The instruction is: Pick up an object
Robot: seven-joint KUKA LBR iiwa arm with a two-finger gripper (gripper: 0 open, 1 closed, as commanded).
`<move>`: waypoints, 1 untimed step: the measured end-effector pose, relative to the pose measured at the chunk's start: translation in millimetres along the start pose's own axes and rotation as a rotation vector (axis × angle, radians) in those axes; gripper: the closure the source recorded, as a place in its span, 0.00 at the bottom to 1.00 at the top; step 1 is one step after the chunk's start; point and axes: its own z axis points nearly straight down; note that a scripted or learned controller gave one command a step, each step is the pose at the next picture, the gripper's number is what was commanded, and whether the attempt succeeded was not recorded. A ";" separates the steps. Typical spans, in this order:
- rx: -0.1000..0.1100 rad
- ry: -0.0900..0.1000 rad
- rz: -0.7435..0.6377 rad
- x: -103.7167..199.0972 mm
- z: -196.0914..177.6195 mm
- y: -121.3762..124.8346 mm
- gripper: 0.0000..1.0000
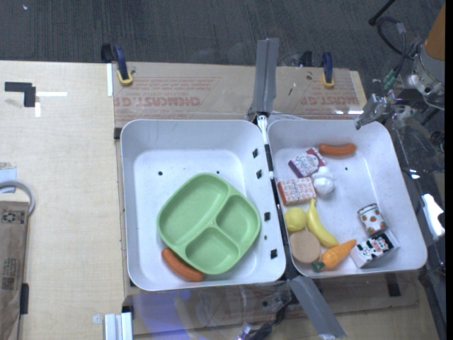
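The right bin (pixel 403 190) holds several toy foods. An orange sausage (pixel 336 149) lies at its far side, with a pink box (pixel 306 163) and a white ball (pixel 323 183) just in front of it. Nearer lie a cracker box (pixel 296 190), a lemon (pixel 295 219), a banana (pixel 320 227), a round tan bun (pixel 306 246) and a carrot (pixel 337 254). A small can (pixel 371 219) and a cow-patterned carton (pixel 373 249) sit at the near right. My gripper (pixel 369 113) hangs over the bin's far right corner, apart from every object.
The left bin (pixel 134 190) holds a green divided plate (pixel 209 223), with an orange sausage (pixel 182 265) against its near edge. A grey divider bar (pixel 266 69) rises between the bins. Cables and the arm (pixel 432 55) crowd the far right.
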 end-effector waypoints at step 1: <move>0.000 -0.001 -0.013 17.6 -84.3 -11.7 0.00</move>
